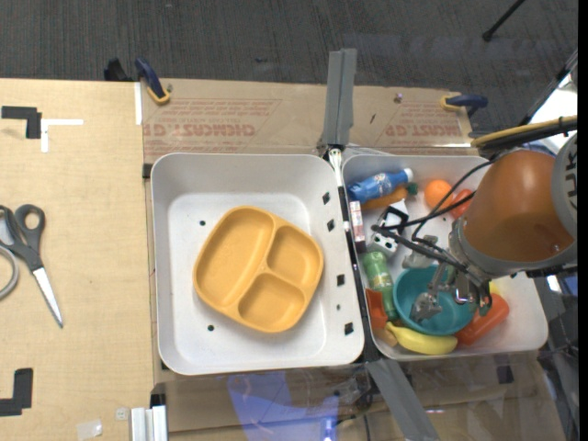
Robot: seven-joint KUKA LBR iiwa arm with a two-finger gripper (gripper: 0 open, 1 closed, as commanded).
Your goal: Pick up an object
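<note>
Arm [519, 214] reaches in from right of frame, over right bin [528, 333]. Gripper [439, 299] sits low inside teal bowl [432, 318], lower middle of that bin; can't tell if it grasps anything or is released. Yellow banana [424, 341] just below bowl, blue bottle [378, 185] at bin's top. Left bin [170, 274]: yellow divided plate [258, 268], centre. Scissors [35, 255] far left on bench.

The claw [439, 299] hangs over the teal bowl [432, 309] in the right bin [533, 333]. A banana [421, 340] lies just below that bowl, a blue bottle [378, 184] well above it, and a yellow divided plate [258, 268] to its left in the other bin [175, 265].
</note>
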